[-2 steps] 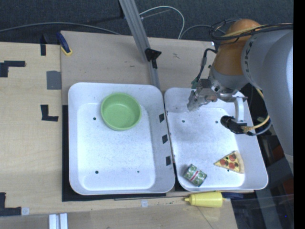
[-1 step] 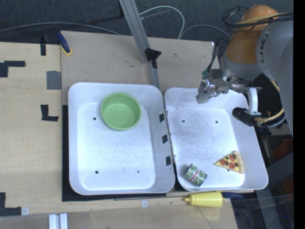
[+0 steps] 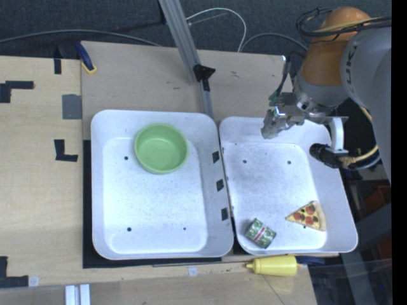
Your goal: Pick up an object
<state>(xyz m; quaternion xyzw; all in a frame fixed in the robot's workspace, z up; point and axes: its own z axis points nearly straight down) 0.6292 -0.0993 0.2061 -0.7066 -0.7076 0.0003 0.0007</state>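
A green bowl (image 3: pixel 161 148) sits upright in the left bin (image 3: pixel 108 189), near its far side. In the right bin (image 3: pixel 273 176), a small green-and-white can (image 3: pixel 261 232) lies on its side at the near edge. A toy pizza slice (image 3: pixel 307 216) lies to the right of the can. My gripper (image 3: pixel 271 128) hangs over the far rim of the right bin, well away from all three objects. Nothing shows between its fingers.
A yellow bottle (image 3: pixel 276 265) lies on the bench just in front of the right bin. A grey metal pole (image 3: pixel 184 40) slants down toward the gap between the bins. Cables run behind the bench at the top.
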